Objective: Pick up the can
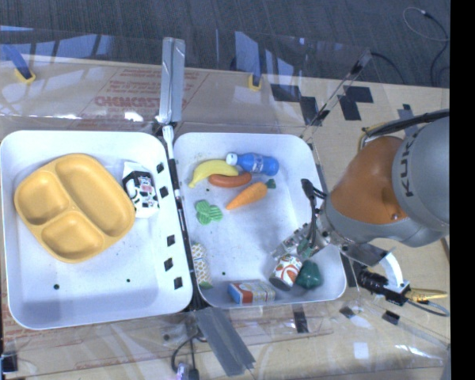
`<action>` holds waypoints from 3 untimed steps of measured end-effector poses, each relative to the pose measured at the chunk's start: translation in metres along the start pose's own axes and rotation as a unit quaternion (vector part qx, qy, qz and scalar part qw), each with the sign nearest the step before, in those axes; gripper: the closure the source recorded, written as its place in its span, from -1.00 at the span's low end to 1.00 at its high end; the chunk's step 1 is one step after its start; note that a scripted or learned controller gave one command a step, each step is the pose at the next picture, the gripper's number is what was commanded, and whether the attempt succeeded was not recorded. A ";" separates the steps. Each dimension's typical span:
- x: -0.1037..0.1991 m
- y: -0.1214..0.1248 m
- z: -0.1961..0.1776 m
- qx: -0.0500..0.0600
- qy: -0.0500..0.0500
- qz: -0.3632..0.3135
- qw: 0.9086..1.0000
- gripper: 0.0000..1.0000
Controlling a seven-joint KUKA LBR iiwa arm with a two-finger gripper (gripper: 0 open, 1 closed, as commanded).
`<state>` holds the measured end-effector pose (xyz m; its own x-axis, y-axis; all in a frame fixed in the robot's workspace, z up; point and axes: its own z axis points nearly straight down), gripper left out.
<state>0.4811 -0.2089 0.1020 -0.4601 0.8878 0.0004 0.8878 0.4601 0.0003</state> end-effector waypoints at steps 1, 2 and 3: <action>0.028 0.010 -0.079 0.000 0.000 0.049 0.999 1.00; 0.028 0.010 -0.079 0.001 0.000 0.049 0.999 -1.00; 0.033 0.012 -0.012 0.002 0.001 0.060 0.998 -1.00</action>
<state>0.4761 -0.1738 0.1138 -0.3504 0.9366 0.0029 0.9366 0.3504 -0.0036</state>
